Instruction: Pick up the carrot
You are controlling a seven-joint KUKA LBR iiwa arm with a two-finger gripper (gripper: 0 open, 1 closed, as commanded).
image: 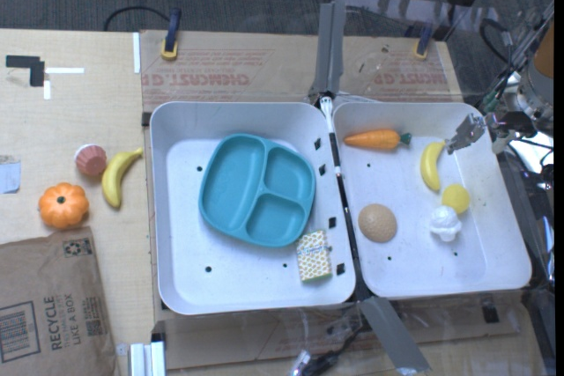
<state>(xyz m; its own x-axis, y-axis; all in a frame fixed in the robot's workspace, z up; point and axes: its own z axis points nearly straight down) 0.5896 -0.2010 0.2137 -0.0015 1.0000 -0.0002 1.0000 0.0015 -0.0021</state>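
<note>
The carrot (374, 138) lies flat at about 11 o'clock in the right bin (493, 277), its green end pointing to 3 o'clock — nothing leans on it, so it should be easy to grab. The gripper (465, 133) hangs at the bin's 2 o'clock edge, just by a banana (430, 166), holding nothing — I cannot tell how wide it is.

bench (79, 128), 2 white bins (163, 216), pumpkin (63, 205), banana (119, 176)
</note>
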